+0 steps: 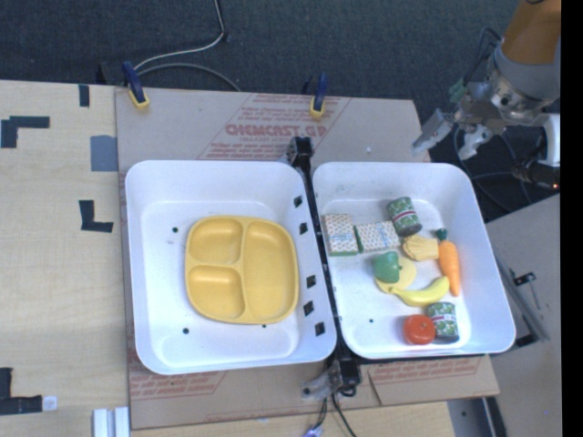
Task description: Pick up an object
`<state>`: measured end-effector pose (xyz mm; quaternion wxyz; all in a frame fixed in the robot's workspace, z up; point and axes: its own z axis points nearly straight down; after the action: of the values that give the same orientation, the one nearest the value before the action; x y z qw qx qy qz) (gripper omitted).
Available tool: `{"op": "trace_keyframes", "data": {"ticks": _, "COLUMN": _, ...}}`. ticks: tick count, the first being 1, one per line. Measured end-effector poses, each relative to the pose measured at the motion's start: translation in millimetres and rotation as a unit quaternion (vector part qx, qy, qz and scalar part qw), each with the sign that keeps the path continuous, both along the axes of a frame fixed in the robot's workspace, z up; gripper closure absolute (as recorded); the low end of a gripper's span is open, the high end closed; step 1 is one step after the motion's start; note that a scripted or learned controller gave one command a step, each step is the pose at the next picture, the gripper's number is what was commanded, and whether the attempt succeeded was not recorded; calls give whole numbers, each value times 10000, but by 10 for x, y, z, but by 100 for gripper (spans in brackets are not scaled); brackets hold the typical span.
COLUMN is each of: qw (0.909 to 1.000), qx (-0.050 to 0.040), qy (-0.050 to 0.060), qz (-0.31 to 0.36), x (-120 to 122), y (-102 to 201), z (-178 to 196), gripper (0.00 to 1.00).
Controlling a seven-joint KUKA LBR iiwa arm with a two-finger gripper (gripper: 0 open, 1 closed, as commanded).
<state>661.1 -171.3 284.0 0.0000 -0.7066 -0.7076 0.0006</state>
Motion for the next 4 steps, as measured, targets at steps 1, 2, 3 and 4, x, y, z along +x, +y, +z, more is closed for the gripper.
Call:
{"op": "trace_keyframes", "data": {"ticks": 1, "qw": 10000, "qx": 4, "qy": 25, "qz": -4, "x": 58, "y": -311, "z": -1324, "gripper": 0}}
{"op": "trace_keyframes", "data": {"ticks": 2, "qw": 10000, "qx": -2, "qy": -12, "qz": 3, "x": 80, "y": 261, "z": -1979, "gripper": 0}}
{"op": "trace_keyframes", "data": {"ticks": 3, "qw": 10000, "qx": -16, "qy": -20, "qz": -8, "x": -308, "y": 401, "z": -1976, "gripper": 0}}
{"op": "trace_keyframes", "data": {"ticks": 4, "qw": 10000, "qx": 1, "qy": -12, "qz": -9, "x": -1248, "y": 680, "z": -1976, "gripper": 0}}
